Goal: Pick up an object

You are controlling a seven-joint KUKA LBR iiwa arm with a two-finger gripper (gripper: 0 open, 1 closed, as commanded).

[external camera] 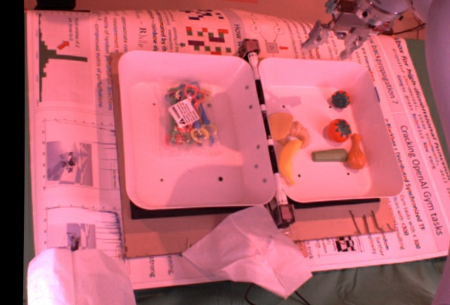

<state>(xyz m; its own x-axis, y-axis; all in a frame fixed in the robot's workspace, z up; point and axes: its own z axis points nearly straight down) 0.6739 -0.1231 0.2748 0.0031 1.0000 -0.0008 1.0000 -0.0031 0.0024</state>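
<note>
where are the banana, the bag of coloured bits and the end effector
banana (pixel 289 159): camera view, right bin, middle of its curved yellow body.
bag of coloured bits (pixel 188 114): camera view, left bin, centre of the clear bag.
end effector (pixel 339 40): camera view, above the right bin's far edge, midway between its fingertips.

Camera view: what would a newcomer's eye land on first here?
Probably the bag of colourful bits lying alone in the left bin. Next, the toy food clustered in the right bin: a banana, tomato and others. The tool hangs open above that bin's far rim.
</note>
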